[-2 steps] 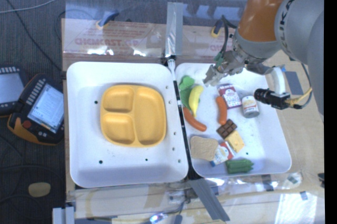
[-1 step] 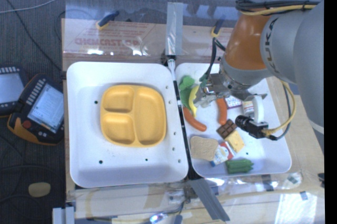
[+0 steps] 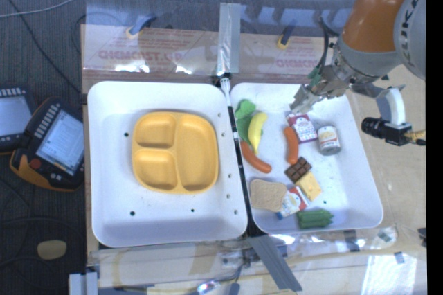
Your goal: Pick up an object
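Two shallow white bins side by side at frame centre: left bin [image 3: 104, 169] and right bin [image 3: 360, 176]. In the left bin, one yellow divided plate [image 3: 175, 152] with three compartments. In the right bin, counted: one green leafy piece [image 3: 244, 111], one banana [image 3: 257, 129], two orange sausages, one upright [image 3: 292, 142] and one slanted [image 3: 255, 157], one red-and-white packet [image 3: 303, 127], one small can [image 3: 328, 139], one chocolate square [image 3: 299, 168], one cheese wedge [image 3: 311, 185], one bread slice [image 3: 267, 194], one small pouch [image 3: 292, 203], one green pepper [image 3: 315, 218]. Labels on packet and can too small to read. Mirrored lettering on the cardboard [image 3: 152, 55] behind the bins, not legible. Gripper [image 3: 304, 101] at upper right, tips just above the packet; jaw state cannot be told. One handheld pendant [image 3: 48, 145] at far left.
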Available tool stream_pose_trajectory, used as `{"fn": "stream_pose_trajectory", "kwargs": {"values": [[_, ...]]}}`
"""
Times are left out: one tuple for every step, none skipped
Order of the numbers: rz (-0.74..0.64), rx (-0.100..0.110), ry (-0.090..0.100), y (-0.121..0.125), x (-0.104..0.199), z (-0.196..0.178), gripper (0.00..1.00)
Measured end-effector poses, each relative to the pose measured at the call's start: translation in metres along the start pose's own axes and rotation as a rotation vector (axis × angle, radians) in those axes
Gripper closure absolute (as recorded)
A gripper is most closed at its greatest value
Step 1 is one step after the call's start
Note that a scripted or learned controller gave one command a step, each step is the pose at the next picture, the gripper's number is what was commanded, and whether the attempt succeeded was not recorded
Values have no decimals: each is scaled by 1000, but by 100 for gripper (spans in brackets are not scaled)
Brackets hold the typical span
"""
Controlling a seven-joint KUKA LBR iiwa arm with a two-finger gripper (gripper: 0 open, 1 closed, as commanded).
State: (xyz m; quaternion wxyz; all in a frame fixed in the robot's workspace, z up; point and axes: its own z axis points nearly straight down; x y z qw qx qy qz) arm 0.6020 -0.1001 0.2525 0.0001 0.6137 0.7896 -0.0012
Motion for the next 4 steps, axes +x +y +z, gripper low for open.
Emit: {"fn": "stream_pose_trajectory", "kwargs": {"values": [[101, 4, 3, -65, 65, 71, 100], [230, 2, 3, -101, 40, 71, 100], [178, 2, 2, -23, 22, 71, 100], [-122, 0, -2, -28, -28, 3, 100]]}}
